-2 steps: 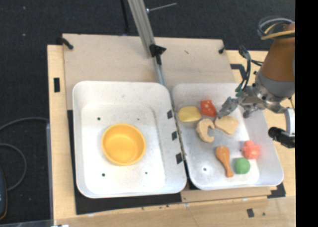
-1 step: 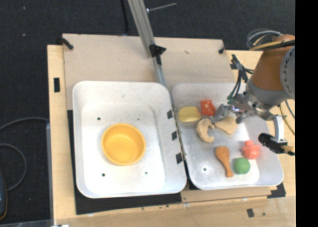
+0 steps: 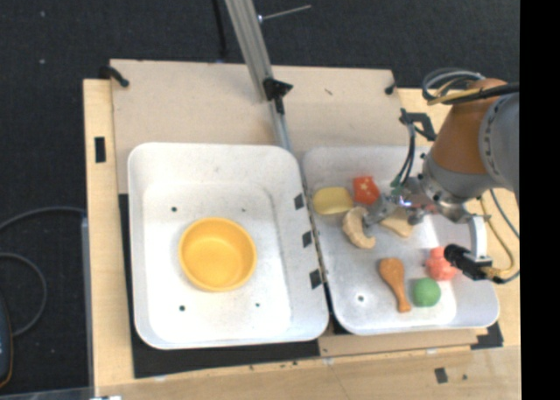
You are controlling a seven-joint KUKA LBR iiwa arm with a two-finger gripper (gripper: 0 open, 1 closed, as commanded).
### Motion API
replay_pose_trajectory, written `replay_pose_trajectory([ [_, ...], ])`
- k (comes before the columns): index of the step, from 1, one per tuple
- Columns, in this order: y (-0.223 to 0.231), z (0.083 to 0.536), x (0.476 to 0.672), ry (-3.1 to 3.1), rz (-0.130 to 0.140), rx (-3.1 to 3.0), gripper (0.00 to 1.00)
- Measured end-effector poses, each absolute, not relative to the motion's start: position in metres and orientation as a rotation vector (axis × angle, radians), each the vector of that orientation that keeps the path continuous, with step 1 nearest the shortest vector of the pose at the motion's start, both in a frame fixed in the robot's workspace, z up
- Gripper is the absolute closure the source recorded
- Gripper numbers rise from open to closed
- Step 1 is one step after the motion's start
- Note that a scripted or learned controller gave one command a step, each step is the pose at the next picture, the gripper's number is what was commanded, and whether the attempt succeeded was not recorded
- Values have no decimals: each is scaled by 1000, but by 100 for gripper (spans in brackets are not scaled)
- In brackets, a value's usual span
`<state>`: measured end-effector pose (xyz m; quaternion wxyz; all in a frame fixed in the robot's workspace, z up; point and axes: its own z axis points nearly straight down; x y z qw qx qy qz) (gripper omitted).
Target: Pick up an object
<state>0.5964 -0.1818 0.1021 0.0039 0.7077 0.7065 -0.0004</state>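
Although several small toys crowd the right bin (image 3: 472, 315), the ones by its near edge are easiest to read: a green ball (image 3: 426, 292) near the near right corner, touching or just beside a wooden-looking drumstick (image 3: 395, 282) that lies with its thin end toward the near edge. Just beyond the ball sits a pinkish-red piece (image 3: 440, 264) against the right wall. Toward the middle lie two tan, bread-like pieces (image 3: 357, 228), one of them (image 3: 398, 227) directly under the gripper (image 3: 391, 211), and beyond them a yellow lemon-like lump (image 3: 332, 200) by the left wall and a small red block (image 3: 366, 188). The gripper hangs low over the tan pieces; whether its jaws are open or shut I cannot tell, and nothing is seen between them. The tan piece under it is the likely target. It looks light, stiff and rather smooth, so it could slip; taking it across its narrow width seems safest. In the left bin (image 3: 157, 171) a yellow bowl (image 3: 218, 254) sits near the middle.
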Motion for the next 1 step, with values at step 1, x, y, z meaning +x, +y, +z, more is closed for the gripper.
replay_pose_trajectory([
  [1,-182,116,598,2209,7,2219,100],
])
